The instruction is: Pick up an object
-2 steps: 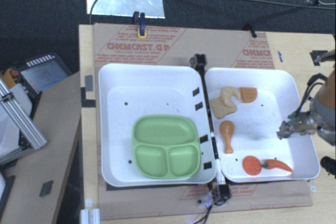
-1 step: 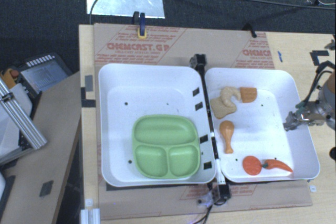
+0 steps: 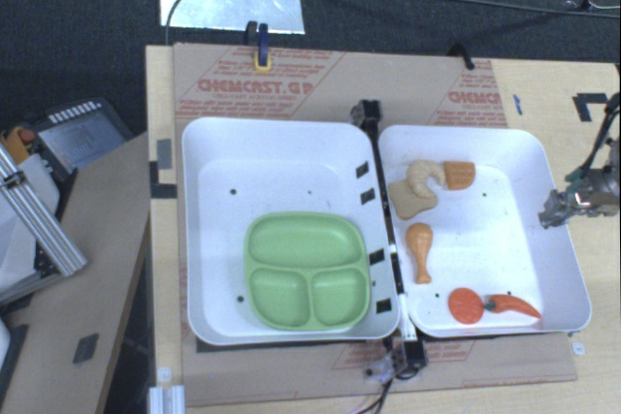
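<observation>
Currently two white bins are seen side by side on the bench: a left bin (image 3: 209, 208) and a right bin (image 3: 524, 208); a black divider strip (image 3: 380, 208) runs between them. One green sectioned plate (image 3: 308, 270), with three compartments, is set in the lower part of the left bin. Five small items are counted in the right bin: one beige lump (image 3: 415, 189) and one orange-brown piece (image 3: 459, 175) touching it, toward the bin's upper left; one toy drumstick (image 3: 420, 250) just below them, near the divider; one red-orange round piece (image 3: 466, 305) and one carrot-like piece (image 3: 512, 306) beside it, near the lower edge. The gripper (image 3: 561, 208) is found at the right side of the frame, over the right bin's right rim, well apart from all five items; no item is seen between its fingers, and whether the jaws are wide or narrow cannot be told. A cable is seen crossing the dark floor at the top of the frame, and one yellow clamp (image 3: 262, 48) is fixed at the board's upper edge.
</observation>
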Controlling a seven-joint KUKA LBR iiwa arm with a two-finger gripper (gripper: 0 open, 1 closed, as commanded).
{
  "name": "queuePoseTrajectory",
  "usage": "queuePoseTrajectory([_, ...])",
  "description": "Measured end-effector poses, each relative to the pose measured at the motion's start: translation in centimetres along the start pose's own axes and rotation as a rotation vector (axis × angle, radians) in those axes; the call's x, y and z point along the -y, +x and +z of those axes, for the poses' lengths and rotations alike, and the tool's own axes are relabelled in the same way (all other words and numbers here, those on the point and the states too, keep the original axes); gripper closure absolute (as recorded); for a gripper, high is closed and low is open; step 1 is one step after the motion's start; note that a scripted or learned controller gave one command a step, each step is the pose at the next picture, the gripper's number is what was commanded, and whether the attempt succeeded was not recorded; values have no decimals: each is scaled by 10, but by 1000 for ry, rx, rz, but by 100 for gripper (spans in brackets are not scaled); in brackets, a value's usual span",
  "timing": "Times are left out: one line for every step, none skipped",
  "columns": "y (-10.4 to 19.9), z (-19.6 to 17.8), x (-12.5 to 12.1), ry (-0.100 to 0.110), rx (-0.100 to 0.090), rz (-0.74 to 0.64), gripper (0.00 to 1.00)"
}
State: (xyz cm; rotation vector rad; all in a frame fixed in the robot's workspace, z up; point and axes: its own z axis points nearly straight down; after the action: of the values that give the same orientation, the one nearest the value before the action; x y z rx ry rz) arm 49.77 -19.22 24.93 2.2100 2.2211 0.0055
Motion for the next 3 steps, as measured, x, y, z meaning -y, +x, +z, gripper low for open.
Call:
queuePoseTrajectory([49, 13, -17, 7, -5, -4, 100])
queuePoseTrajectory([97, 5, -41, 3, -4, -5, 100])
queuePoseTrajectory([156, 3, -61, 3, -5, -6, 100])
